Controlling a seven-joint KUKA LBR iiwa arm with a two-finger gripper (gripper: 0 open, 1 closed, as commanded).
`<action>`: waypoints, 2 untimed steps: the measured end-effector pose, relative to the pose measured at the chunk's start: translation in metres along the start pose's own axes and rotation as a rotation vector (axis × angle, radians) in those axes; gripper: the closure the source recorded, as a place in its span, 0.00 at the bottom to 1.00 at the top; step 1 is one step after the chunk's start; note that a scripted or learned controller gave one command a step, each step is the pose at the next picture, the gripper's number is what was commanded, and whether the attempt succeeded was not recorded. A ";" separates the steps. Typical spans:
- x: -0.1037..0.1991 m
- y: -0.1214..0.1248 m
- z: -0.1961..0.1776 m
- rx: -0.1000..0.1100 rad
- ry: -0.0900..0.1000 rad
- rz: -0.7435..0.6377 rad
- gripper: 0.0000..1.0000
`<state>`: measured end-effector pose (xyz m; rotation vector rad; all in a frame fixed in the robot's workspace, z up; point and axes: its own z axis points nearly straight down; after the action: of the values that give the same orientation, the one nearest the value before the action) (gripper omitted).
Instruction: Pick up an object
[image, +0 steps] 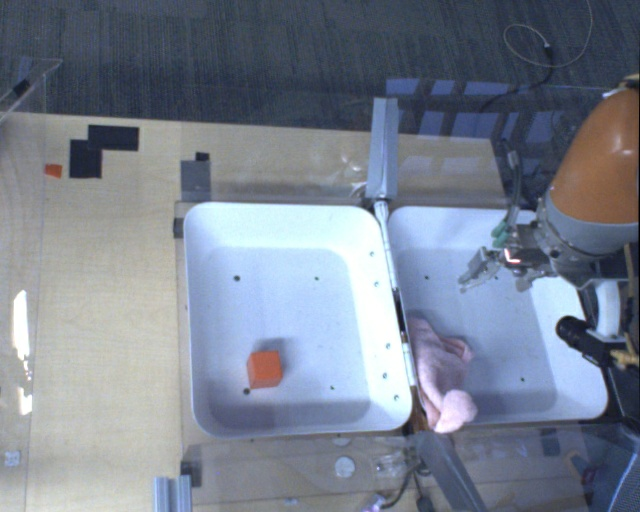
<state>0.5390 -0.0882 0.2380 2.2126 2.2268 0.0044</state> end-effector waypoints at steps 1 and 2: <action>-0.038 -0.016 0.067 -0.001 -0.001 -0.204 0.00; -0.023 -0.003 0.147 -0.014 -0.005 -0.335 0.00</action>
<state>0.5364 -0.1110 0.0908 1.8025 2.5538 0.0136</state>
